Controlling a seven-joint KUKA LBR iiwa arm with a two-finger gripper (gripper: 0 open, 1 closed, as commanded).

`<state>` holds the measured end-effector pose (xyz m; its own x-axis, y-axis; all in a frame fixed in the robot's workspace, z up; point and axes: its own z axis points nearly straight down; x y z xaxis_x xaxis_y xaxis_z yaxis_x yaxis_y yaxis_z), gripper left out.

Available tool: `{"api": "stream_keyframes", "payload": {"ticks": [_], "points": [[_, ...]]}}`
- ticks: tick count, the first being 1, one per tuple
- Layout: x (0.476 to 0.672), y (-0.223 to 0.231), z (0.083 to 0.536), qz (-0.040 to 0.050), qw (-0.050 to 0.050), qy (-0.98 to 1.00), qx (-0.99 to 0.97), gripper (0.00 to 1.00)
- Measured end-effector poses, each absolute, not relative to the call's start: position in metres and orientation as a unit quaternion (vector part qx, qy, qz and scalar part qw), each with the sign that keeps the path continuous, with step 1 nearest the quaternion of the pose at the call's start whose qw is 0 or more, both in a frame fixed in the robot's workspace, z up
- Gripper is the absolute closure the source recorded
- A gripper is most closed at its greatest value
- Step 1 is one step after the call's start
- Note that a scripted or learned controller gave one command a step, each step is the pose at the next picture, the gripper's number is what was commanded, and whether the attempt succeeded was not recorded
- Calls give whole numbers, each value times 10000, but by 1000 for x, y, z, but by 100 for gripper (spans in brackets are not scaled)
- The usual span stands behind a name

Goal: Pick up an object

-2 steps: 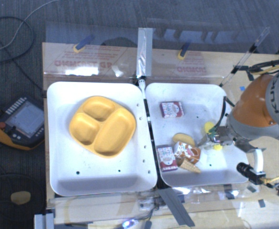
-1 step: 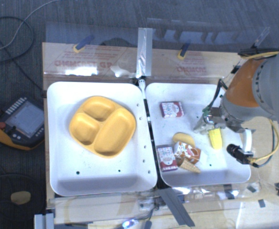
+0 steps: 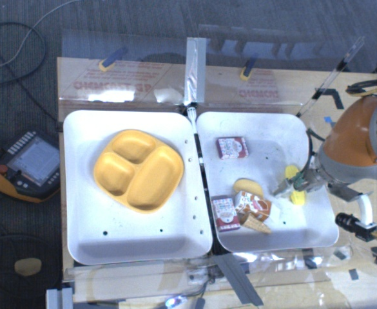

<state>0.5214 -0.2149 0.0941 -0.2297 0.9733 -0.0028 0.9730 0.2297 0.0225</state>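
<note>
Jaws (image 3: 291, 184), width impossible to tell, hover by a yellow object (image 3: 296, 197) in the right bin (image 3: 275, 122); packet labels unreadable.

small yellow object (image 3: 295, 184) lies in the right bin (image 3: 265, 124), near its right wall.

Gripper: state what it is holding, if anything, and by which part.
It cannot be told. The gripper is low in the right bin beside a small yellow object, but the view is too small to show a hold.
</note>
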Motion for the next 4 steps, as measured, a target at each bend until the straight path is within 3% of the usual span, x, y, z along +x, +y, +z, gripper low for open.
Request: {"api": "stream_keyframes", "payload": {"ticks": [1, 2, 3, 4], "points": [[523, -213, 103, 92, 81, 7846, 6198, 100], [555, -168, 193, -4, 7, 7706, 6373, 100], [555, -168, 193, -5, 4, 7706, 6374, 0], [552, -215, 95, 13, 3, 8243, 5661, 0]]}}
